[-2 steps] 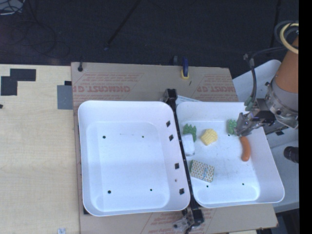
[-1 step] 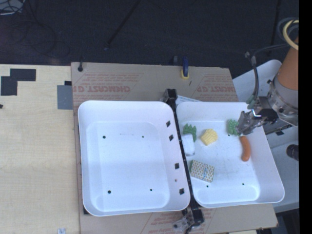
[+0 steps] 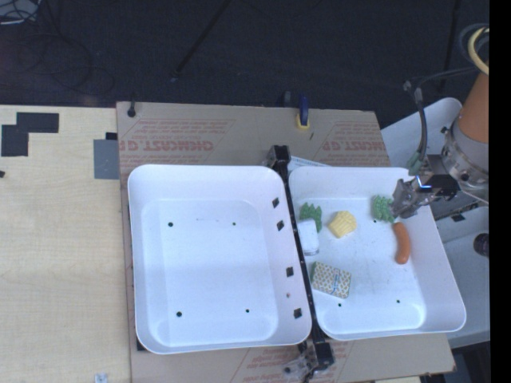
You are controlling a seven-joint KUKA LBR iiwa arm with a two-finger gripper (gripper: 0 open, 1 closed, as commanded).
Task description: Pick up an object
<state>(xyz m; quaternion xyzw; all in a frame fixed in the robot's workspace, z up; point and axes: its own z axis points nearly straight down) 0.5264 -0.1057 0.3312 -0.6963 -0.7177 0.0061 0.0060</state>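
The right bin (image 3: pixel 435 313) holds several small objects. A green leafy piece (image 3: pixel 381 207) lies near its far right side, with an orange sausage-shaped piece (image 3: pixel 402 243) just below it. My gripper (image 3: pixel 407 198) hangs right beside the green piece, at its right edge, above the bin's right rim. Further left lie a yellow corn piece (image 3: pixel 342 224), a second green piece (image 3: pixel 310 214), a white block (image 3: pixel 308 237) and a patterned flat packet (image 3: pixel 331 280). Nothing is visibly lifted off the bin floor.
The left bin (image 3: pixel 148 294) sits beside the right one, with black clips (image 3: pixel 281 158) along the shared divider. Both rest on a cardboard sheet (image 3: pixel 200 134) on the wooden bench. A cable (image 3: pixel 421 126) loops above my wrist at the right.
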